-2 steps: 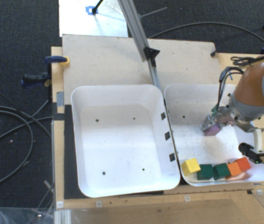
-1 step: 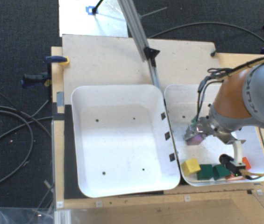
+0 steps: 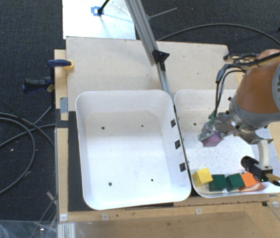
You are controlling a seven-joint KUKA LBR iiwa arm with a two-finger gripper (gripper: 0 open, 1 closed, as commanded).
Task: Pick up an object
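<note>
Reaching in from the right, the grey KUKA arm (image 3: 266, 90) with its orange band is hanging over the right-hand white bin (image 3: 192, 105), and the gripper (image 3: 212, 133) is sitting low over the middle of that bin with a small purple block (image 3: 212, 140) right at its tip. Honestly it's looking like the block is pinched in there, since it's poking out from under the metal bits, but whether it's off the bin floor I'm not seeing clearly. Along the near edge of the same bin, a yellow block (image 3: 202, 176) is lying just beside a dark green block (image 3: 217, 182), then a brighter green block (image 3: 235, 181) and an orange block (image 3: 249, 180), all in a row. The left white bin (image 3: 87, 108) is sitting right beside it.
</note>
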